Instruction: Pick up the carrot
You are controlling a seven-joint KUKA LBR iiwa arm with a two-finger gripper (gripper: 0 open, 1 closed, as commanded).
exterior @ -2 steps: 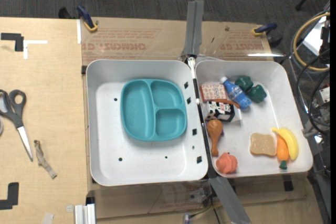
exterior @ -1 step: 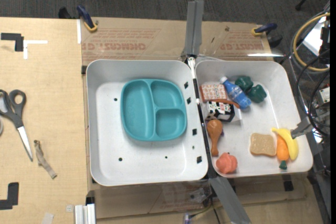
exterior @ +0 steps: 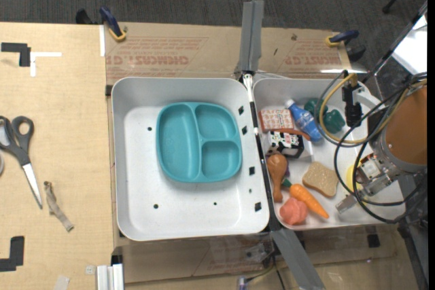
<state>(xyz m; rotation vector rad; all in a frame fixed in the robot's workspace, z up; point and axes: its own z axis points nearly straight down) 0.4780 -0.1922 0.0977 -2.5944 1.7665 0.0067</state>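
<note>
The carrot (exterior: 310, 200) is orange with a small green top and lies slanted near the front of the right bin (exterior: 353, 219). It sits between a pink lump (exterior: 293, 212) and a slice of bread (exterior: 320, 178). My gripper (exterior: 349, 200) hangs low at the bin's front right corner, a short way to the right of the carrot and apart from it. Cables and the wrist body partly hide it. Nothing can be seen held in it.
The right bin also holds a brown drumstick (exterior: 276, 170), a cow-patterned box (exterior: 285, 141), a red carton (exterior: 276, 119), a blue bottle (exterior: 304, 120) and a green item (exterior: 331, 118). A teal divided plate (exterior: 200, 142) lies in the left bin (exterior: 132, 166). Scissors (exterior: 22, 149) rest on the bench at left.
</note>
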